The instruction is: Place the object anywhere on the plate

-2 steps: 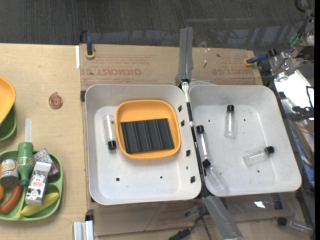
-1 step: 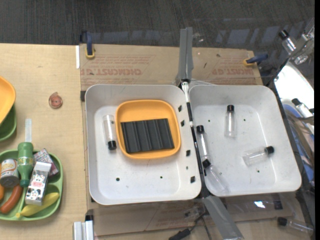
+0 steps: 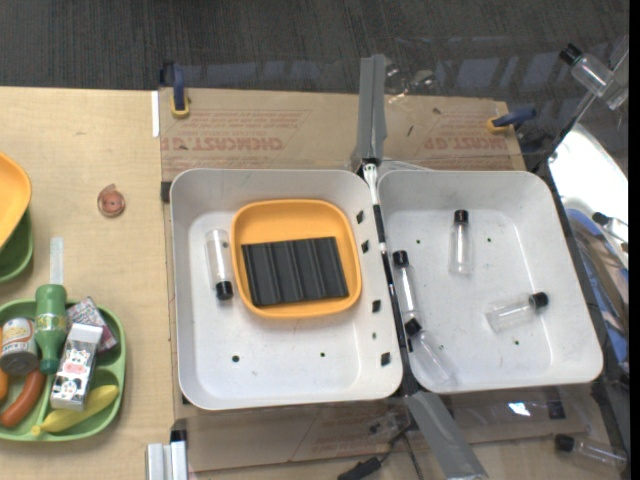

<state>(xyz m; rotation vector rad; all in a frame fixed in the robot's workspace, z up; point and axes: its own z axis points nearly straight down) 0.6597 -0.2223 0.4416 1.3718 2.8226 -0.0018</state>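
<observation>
The orange plate [image 3: 296,221] sits in the left bin [image 3: 200,368] with a vial [image 3: 217,261] just beside it (others lie in the right bin [image 3: 560,363]); claw state: cannot tell; picking seems next

Even, bright overhead light; glare at right edge; sharp.

The one camera sits fixed above the bench and looks down at a slant, far enough to take in both the left bin [image 3: 190,298] and the right bin [image 3: 560,268], the table [image 3: 80,148] at left, and dark floor [image 3: 300,18] beyond.
</observation>
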